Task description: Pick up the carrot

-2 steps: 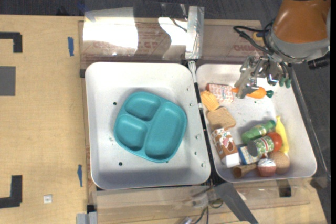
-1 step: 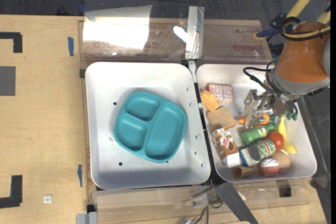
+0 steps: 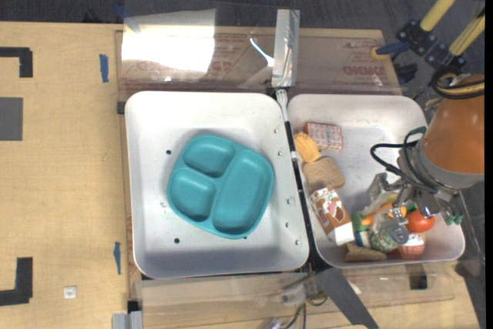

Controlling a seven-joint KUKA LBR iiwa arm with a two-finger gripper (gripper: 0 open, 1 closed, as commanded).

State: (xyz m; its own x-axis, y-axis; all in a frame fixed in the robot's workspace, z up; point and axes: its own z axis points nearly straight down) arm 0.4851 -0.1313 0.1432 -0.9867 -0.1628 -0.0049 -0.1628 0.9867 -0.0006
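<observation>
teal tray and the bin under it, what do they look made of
Teal tray: probably moulded plastic, going by its even colour, rounded corners and three smoothly dished compartments, with a soft sheen rather than a hard gloss.
Left bin: a thin white shell, either plastic or painted metal; the look leaves it open. It has a smooth, slightly glossy surface, a rolled rim and small dark holes dotted over it.

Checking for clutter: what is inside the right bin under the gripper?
In the right bin, toy foods pile beneath the gripper: something orange and red, a bottle. The gripper covers the rest.
</observation>
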